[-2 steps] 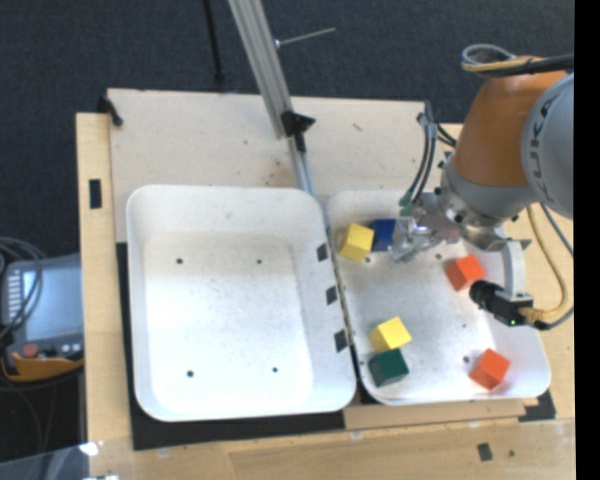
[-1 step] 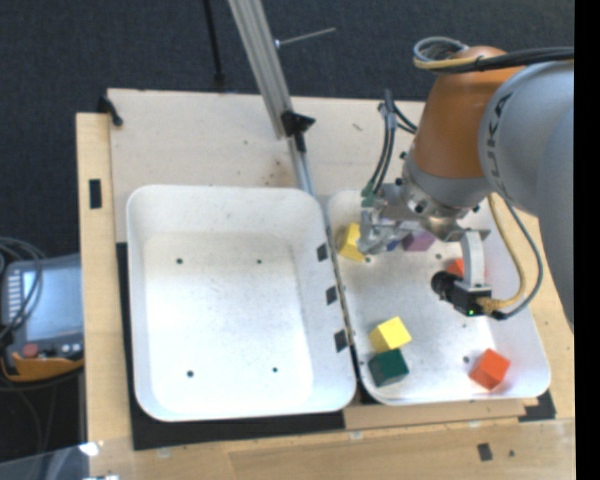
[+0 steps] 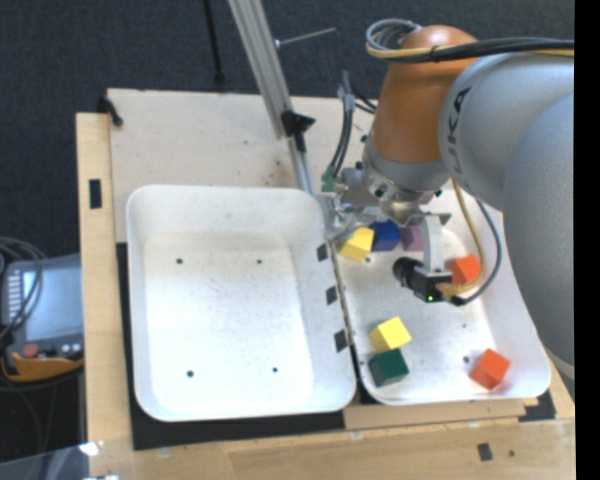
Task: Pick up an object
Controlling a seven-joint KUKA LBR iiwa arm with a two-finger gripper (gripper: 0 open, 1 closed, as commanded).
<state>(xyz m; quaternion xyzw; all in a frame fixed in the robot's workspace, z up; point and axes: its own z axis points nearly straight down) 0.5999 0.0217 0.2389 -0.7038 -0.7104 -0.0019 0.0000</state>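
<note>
A yellow block (image 3: 357, 244) and a blue block (image 3: 385, 234) lie touching at the right bin's (image 3: 515, 340) far end, directly under the gripper (image 3: 380, 213), apparently lowered for a grasp; whether it grips anything, I cannot tell. Around them sit two orange blocks (image 3: 465, 269) (image 3: 489, 368), another yellow block (image 3: 390, 334) and a green block (image 3: 388, 367), well clear, though the bin wall crowds the target.

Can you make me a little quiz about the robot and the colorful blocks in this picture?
1. True or false: all the blocks lie in the right bin.
2. Which block sits right beside the green block? A) yellow B) blue C) purple
3. Fill in: the block nearest the right bin's bottom right corner is ____.

Key:
1. True. The yellow block, the blue block and the others are all there.
2. A.
3. Orange.
</note>
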